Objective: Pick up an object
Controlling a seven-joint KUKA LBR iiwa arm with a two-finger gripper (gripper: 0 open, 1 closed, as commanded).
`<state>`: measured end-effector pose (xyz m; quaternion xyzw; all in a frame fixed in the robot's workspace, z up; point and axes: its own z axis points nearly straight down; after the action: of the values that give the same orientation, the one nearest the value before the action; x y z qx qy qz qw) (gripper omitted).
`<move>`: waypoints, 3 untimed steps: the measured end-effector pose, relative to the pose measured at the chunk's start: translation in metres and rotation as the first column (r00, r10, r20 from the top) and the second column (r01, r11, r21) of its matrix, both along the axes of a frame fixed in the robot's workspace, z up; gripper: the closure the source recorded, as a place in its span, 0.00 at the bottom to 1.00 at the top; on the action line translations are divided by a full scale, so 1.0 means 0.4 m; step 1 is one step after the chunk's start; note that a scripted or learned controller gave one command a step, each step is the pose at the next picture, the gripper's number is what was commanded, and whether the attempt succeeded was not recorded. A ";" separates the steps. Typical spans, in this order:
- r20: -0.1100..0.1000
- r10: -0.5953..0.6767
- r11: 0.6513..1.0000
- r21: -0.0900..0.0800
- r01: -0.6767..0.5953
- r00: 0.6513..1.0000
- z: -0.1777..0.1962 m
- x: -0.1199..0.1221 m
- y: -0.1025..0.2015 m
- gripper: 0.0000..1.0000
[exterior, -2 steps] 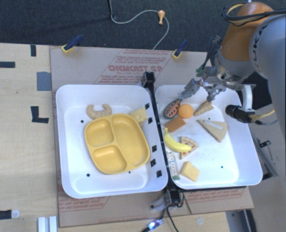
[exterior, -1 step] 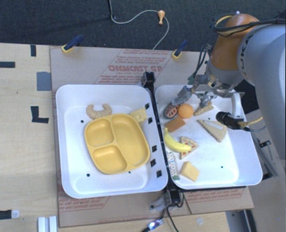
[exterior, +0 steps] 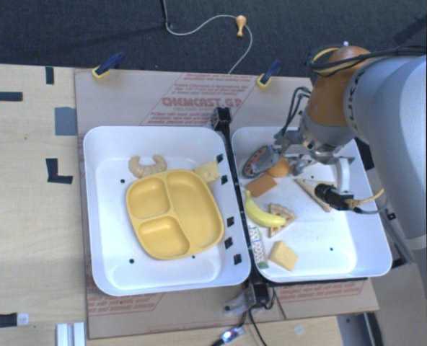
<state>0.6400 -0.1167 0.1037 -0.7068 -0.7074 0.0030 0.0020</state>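
- Closest in, a yellow wedge (exterior: 283, 255) sits on the right bin's (exterior: 343, 245) floor, near its front-left corner.
- Up from that is a banana (exterior: 262, 216). A tan piece (exterior: 283, 212) touches its right end, shape hard to read.
- Over in the left bin (exterior: 105, 193), a yellow three-part plate (exterior: 174, 213) takes up the middle.
- Back right, a brown block (exterior: 262, 184) lies just above the banana, with a pale sliver (exterior: 309, 189) off to its right.
- And here's the gripper (exterior: 291, 157), low over the bin's back-left part. An orange lump (exterior: 278, 169) is right against it, partly covered. Open or closed? Cannot tell, and no grasp is visible.
- A dark disc (exterior: 256, 161) is beside the lump, tilted at the wall. What it is, I can't make out.
- At the plate's far edge are a pale block (exterior: 209, 171), half tucked behind the rim, and a tan curl (exterior: 147, 166).
- The arm (exterior: 386, 121) is cut off at the right, hiding that bin's far corner.
- Farthest back, printed cardboard (exterior: 192, 99) is clipped (exterior: 107, 65) to the surface (exterior: 19, 215).
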 end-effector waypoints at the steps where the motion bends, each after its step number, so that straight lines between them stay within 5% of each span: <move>1: 0.004 0.002 1.000 -0.001 -0.002 1.000 -0.051 -0.001 0.002 0.00; 2: 0.005 0.003 1.000 0.000 -0.003 1.000 -0.024 0.000 0.004 1.00; 3: 0.008 0.001 1.000 0.002 -0.001 1.000 0.088 0.019 0.005 1.00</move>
<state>0.6477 -0.1146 0.1389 -0.7066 -0.7076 -0.0007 -0.0003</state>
